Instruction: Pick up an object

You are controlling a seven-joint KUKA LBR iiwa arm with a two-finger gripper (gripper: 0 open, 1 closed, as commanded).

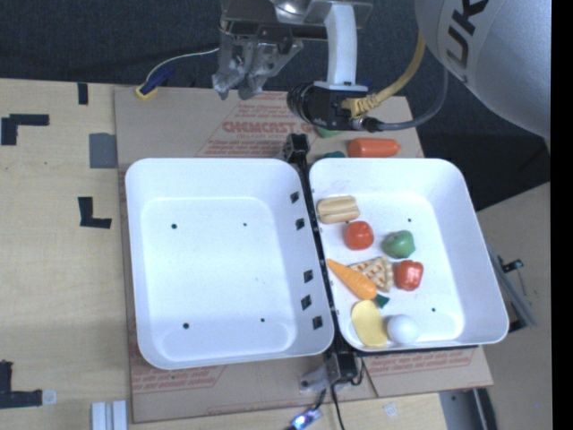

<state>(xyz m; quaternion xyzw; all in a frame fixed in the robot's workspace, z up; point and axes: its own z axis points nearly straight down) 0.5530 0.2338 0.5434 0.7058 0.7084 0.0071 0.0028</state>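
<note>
The hand (243, 72) hangs high above the bench (54, 240), beyond the far rim of the left bin (215, 173) and well apart from anything it could lift. Nothing sits between its fingers; whether they are spread or closed I cannot tell, since they blur together against the dark background.

All the candidates lie in the right bin (448, 195), which serves as the landmark here. Near its far-left corner is a tan bread roll (337, 209). Just toward the middle from it sits a red tomato (359, 235), with a green fruit (399, 243) beside that and a red pepper (408, 275) just nearer the camera. An orange carrot (353, 279) lies slantwise along the bin's left wall, touching a cracker-like wedge (374, 271). At the near edge a yellow piece (368, 322) and a white egg (404, 330) rest against each other. Another orange piece (372, 148) lies outside the bin, just past its far rim.

By my reading, the task is at its opening step: no object chosen, no approach begun. The next move calls for carrying the hand across to the right bin and lowering it over one item. The roll or the tomato looks the likeliest, each standing slightly clear of its neighbours; the carrot and wedge crowd each other.
</note>
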